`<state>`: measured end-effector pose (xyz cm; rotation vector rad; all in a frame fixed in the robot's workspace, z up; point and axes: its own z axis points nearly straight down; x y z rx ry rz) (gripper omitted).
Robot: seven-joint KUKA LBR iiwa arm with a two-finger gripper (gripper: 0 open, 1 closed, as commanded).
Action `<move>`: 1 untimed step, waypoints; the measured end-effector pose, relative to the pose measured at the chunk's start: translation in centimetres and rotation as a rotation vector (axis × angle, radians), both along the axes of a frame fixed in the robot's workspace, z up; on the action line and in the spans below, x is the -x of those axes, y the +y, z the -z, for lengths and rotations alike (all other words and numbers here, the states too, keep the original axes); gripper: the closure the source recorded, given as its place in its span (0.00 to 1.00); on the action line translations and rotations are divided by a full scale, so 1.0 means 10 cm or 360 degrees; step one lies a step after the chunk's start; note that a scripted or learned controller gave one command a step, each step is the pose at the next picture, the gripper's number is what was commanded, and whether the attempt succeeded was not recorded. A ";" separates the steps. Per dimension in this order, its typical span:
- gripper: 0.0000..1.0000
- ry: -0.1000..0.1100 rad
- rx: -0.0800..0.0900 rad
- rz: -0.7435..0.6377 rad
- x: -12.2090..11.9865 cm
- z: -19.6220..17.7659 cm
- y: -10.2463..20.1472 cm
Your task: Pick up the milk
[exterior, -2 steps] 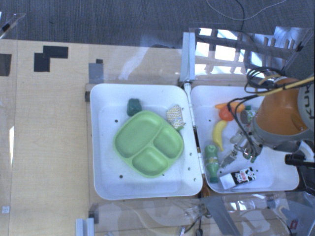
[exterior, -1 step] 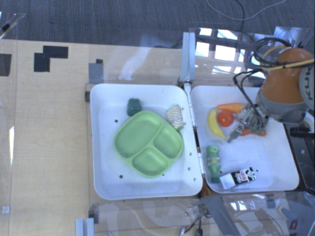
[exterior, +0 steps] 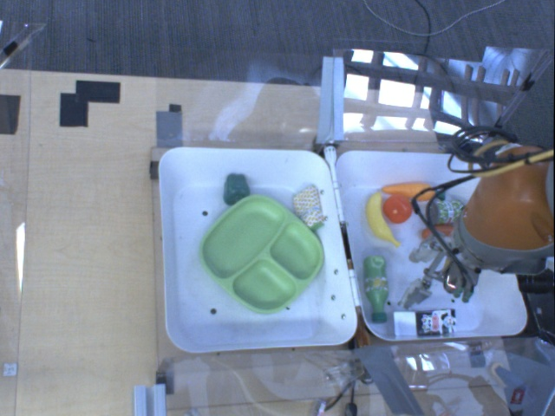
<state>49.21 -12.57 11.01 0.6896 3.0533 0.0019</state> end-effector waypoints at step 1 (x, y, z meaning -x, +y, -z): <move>0.00 -0.0005 -0.0008 0.0406 -0.04 0.20 -0.27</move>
